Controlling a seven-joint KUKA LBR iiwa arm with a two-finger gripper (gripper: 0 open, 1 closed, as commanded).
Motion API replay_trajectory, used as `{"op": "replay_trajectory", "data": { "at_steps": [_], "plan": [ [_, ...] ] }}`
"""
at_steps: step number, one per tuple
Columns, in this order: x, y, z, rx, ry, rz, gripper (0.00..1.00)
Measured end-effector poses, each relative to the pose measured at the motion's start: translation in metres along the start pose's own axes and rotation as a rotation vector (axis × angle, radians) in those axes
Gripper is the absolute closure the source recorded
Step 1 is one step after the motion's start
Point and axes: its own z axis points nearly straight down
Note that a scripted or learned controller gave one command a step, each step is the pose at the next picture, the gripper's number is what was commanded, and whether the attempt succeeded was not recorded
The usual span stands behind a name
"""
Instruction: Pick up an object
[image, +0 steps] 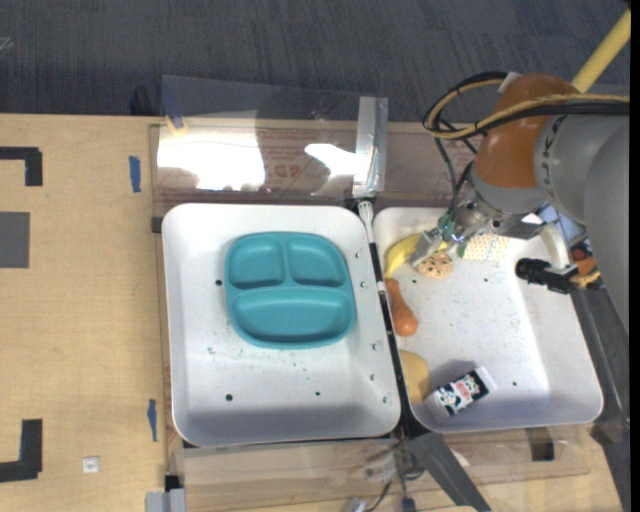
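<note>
Your likeliest target, the tan cookie-like piece, lies at the right bin's back-left, just beside a banana; it looks light and rigid, so pinch across its edges. The gripper hangs just above it; I cannot tell how it is set. Front-edge black-and-white carton: print illegible.

Bins white glossy plastic; teal tray smooth plastic; bench matt wood.

A teal divided plate lies in the left bin.
</note>
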Motion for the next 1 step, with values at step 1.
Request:
{"op": "replay_trajectory", "data": {
  "at_steps": [1],
  "plan": [
    [0.0716, 0.0392, -0.0925, -0.006, 0.003, 0.107, 1.0]
  ]
}}
